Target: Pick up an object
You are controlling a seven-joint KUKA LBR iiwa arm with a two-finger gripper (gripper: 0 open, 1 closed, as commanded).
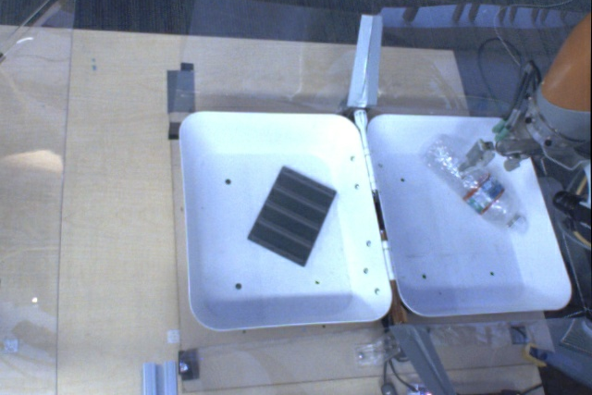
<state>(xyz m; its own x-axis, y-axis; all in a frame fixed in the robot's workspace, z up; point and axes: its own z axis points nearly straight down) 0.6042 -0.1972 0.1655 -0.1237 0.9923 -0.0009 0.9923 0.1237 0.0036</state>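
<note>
A dark grey ribbed rectangular block (292, 215) lies tilted in the middle of the left bin (213, 291). A crumpled clear plastic bottle (474, 184) with a red and blue label lies in the upper right part of the right bin (462, 287). My gripper (495, 154) hangs at the right bin's upper right, just above the bottle's upper end. Its fingers stand apart, and I see nothing held between them.
A metal divider post (365, 60) rises between the bins at the back. Cables and the arm's orange band (569, 74) sit at the far right. A clear plastic sheet covers the wooden bench (83, 199) to the left.
</note>
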